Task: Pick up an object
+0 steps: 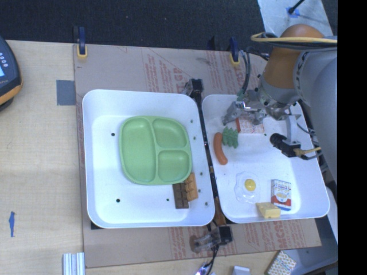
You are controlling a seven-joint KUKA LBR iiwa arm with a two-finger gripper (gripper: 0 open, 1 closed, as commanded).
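Note:
My gripper (pixel 245 112) hangs over the far left part of the right bin (pixel 312 179). A green leafy toy (pixel 230 137) lies just in front of it, close to its left side. Beside that, an orange-red sausage (pixel 220 148) lies along the bin's left wall. Under the gripper I glimpse a pale piece with red marks (pixel 250 125), partly hidden. Nearer the front lie a fried egg (pixel 249 185), a small red and white carton (pixel 281 193) and a yellow cheese wedge (pixel 268 211).
The left bin (pixel 103 153) holds a green divided plate (pixel 155 150) and a brown chocolate bar (pixel 186 191) at its front right. The arm's grey body and orange band (pixel 287 67) loom over the right bin's far right corner. Clamps stand between the bins.

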